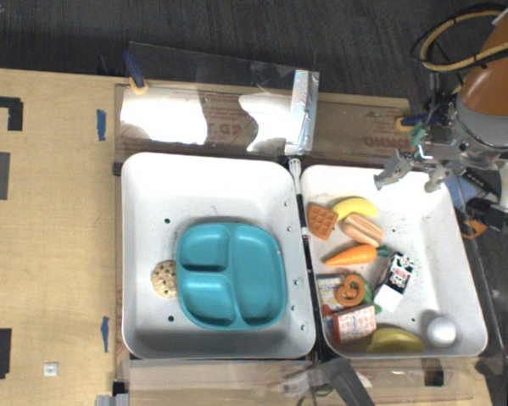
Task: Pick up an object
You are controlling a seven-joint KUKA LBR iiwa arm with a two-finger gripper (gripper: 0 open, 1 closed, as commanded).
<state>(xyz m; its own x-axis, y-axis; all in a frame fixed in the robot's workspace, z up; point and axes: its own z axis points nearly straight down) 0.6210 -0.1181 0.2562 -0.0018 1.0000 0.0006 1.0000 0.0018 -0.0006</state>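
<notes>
Tool [413, 174] spread, nothing pinched; I see banana [354, 208] just below-left of it, long axis crosswise.

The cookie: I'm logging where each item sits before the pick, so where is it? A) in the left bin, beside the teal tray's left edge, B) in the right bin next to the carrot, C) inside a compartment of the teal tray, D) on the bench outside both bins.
A: the cookie lies on the left bin floor, just left of the teal tray.

Dark carpet floor [247, 19], tan wooden bench [40, 229]
</notes>
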